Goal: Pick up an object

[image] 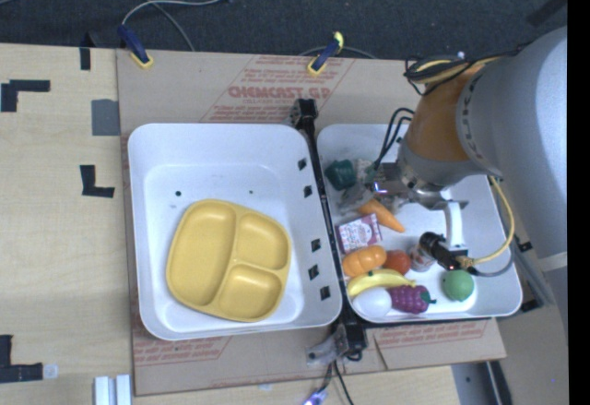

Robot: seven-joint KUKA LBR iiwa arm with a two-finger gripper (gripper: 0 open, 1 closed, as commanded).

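The right bin (pixel 498 306) holds several toy foods. An orange carrot (pixel 383 215) lies near the middle, with a pink packet (pixel 359 233) beside it and a dark green piece (pixel 340 173) at the back left. Toward the front sit an orange fruit (pixel 364 259), a yellow banana (pixel 378 280), a white egg (pixel 373 302), purple grapes (pixel 410 299), a green ball (pixel 457 285) and a small red piece (pixel 398 260). My gripper (pixel 380 187) reaches down into this bin just above the carrot. The wrist hides how its tips stand.
The left bin (pixel 147 149) holds a yellow divided plate (pixel 229 258). A black clip (pixel 304 111) joins the two bins at the back. The arm's grey body and orange band (pixel 441 122) cover the right bin's back right corner. Cables (pixel 502 246) loop over its right side.
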